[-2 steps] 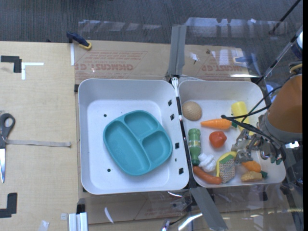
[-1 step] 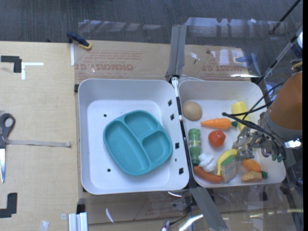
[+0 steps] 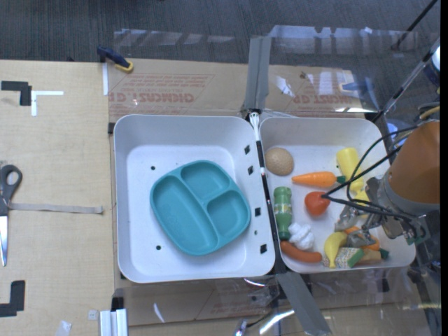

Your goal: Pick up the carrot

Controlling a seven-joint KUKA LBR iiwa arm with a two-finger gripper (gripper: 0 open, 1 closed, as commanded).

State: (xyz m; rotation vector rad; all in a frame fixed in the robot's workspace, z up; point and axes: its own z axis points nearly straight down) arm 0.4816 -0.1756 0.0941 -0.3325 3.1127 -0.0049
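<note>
The carrot (image 3: 315, 179) is orange and lies on its side in the upper middle of the right bin (image 3: 318, 133), pointing left. My gripper (image 3: 358, 228) hangs low over the bin's lower right corner, below and to the right of the carrot and clear of it. It sits among a cluster of small toy foods there. Cables cross in front of the wrist.
The right bin also holds a brown egg-like ball (image 3: 279, 161), a yellow piece (image 3: 347, 162), a red tomato (image 3: 316, 203), a green bottle (image 3: 282, 209), a white piece (image 3: 302, 234), a red sausage (image 3: 301, 254) and a banana (image 3: 334, 244). A teal divided plate (image 3: 201, 206) lies in the left bin (image 3: 133, 208).
</note>
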